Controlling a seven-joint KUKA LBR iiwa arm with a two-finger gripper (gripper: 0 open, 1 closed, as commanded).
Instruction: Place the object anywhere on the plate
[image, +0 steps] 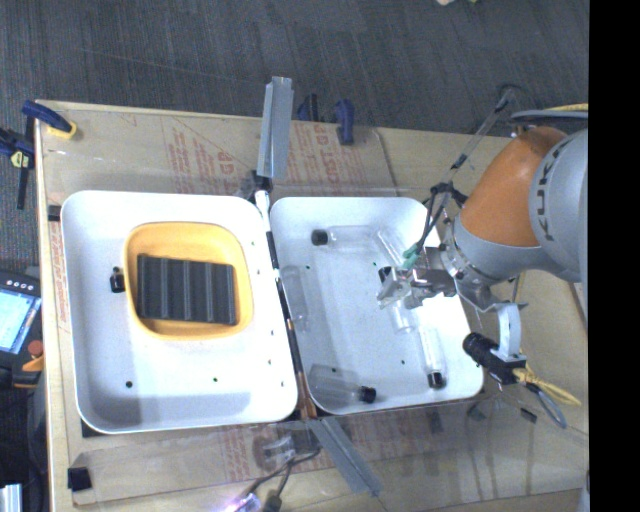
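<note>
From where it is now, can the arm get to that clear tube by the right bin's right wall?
Probably yes. The end effector hangs over the right bin, and the tube lies just below it, uncovered.

Two bins are sitting side by side on the bench; the left bin is holding a plate, lying toward the bin's far side; a ridged block is resting on the plate's middle; a small clip is sitting just left of the plate. The right bin is touching the left bin along their shared edge; the gripper is hanging over the right bin's right half, the arm reaching in from the right; clear tubes are lying in this bin: one tube near the far wall, one tube near the right wall, one tube at the near wall.
</note>
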